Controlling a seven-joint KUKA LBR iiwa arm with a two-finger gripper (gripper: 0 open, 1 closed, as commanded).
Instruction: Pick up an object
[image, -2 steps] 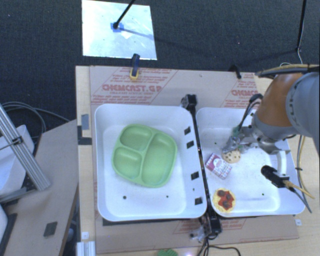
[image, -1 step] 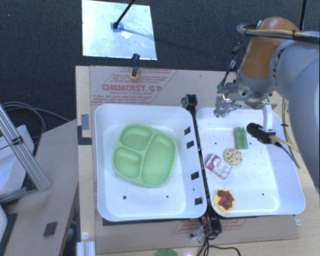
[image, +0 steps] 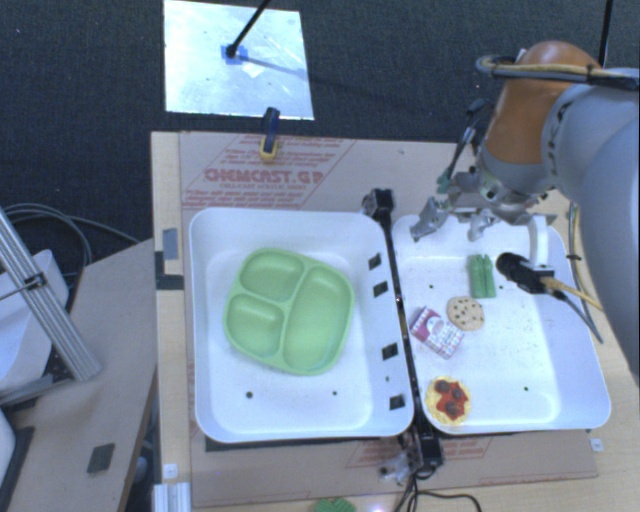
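Note:
The right bin (image: 560, 390) holds four small things. A green ridged block (image: 482, 275) lies upright near the middle, with a round brown cookie (image: 465, 313) just below it. A red and white packet (image: 436, 331) rests by the left wall, and a yellow piece with red spots (image: 449, 398) sits at the front left corner. My gripper (image: 452, 222) hangs over the back left part of this bin, above and left of the green block. Its fingers are spread open with nothing between them.
The left bin (image: 215, 400) carries a light green divided plate (image: 290, 310). A black clipped divider (image: 392, 300) runs between the two bins. Behind them lie a cardboard sheet (image: 270, 175) and a shiny metal plate (image: 237, 60).

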